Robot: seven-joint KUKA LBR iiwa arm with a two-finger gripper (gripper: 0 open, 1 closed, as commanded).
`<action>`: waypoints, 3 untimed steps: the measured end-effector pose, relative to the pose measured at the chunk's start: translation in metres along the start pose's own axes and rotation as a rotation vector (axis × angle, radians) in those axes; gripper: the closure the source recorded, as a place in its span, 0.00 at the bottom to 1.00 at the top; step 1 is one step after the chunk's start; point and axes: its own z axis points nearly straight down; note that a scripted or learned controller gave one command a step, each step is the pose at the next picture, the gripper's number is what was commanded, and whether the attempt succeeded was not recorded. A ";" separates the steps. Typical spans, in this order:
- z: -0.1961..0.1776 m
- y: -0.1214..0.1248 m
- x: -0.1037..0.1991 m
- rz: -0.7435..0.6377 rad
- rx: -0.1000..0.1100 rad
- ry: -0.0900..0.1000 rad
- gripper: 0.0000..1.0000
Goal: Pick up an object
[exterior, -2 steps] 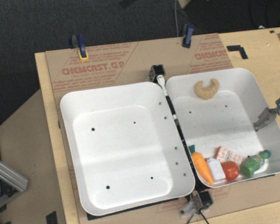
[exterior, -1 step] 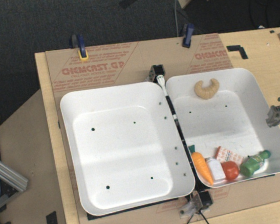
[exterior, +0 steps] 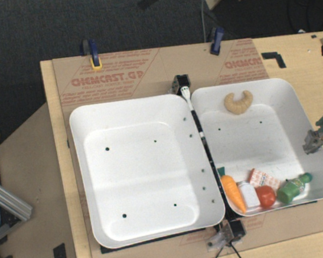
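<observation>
Gripper (exterior: pixel 313 141) low at right bin (exterior: pixel 270 140) rim's right edge; jaws: can't tell.

Curved tan croissant-like piece (exterior: pixel 238 101), lying flat in the upper part of the right bin (exterior: pixel 282 138), well apart from the rest. Orange carrot (exterior: pixel 233 193), lying lengthwise near the lower left corner of that bin. Just beside it, small white bottle (exterior: pixel 249 195) and red-and-white packet (exterior: pixel 262 177). Red tomato-like piece (exterior: pixel 266 196) touching green piece (exterior: pixel 290 190) along the lower edge.
</observation>
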 end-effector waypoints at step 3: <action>0.108 0.005 -0.004 0.004 -0.006 -0.006 1.00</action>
